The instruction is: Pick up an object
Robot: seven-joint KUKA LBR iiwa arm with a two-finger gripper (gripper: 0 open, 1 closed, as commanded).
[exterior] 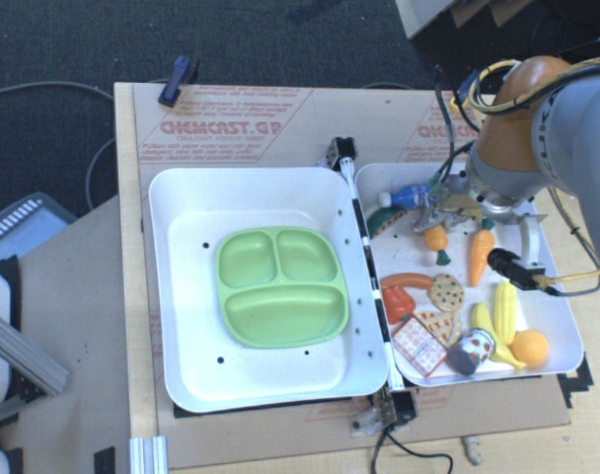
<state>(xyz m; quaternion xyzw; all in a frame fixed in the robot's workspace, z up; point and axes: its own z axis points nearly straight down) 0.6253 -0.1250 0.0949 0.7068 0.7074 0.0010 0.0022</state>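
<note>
My gripper (446, 213) hangs low over the back of the right bin (566, 316), below the grey wrist and its orange band. Just under it lies a small orange piece (436, 237), and I cannot tell whether they touch. A carrot (478, 253) lies just to its right. A blue bottle (409, 197) and a green item (384, 221) sit to its left. Nearer the front are a red sausage (407, 282), a round cookie (445, 291), a cracker (433, 322), a yellow corn cob (504, 309) and an orange (530, 347).
The left bin (182, 265) holds a green divided plate (282, 286). A pink wafer (415, 347) and a grey-blue object (470, 352) lie at the right bin's front. A black clip (341, 150) sits where the bins meet, and a blue clamp (176, 80) on the board's back edge.
</note>
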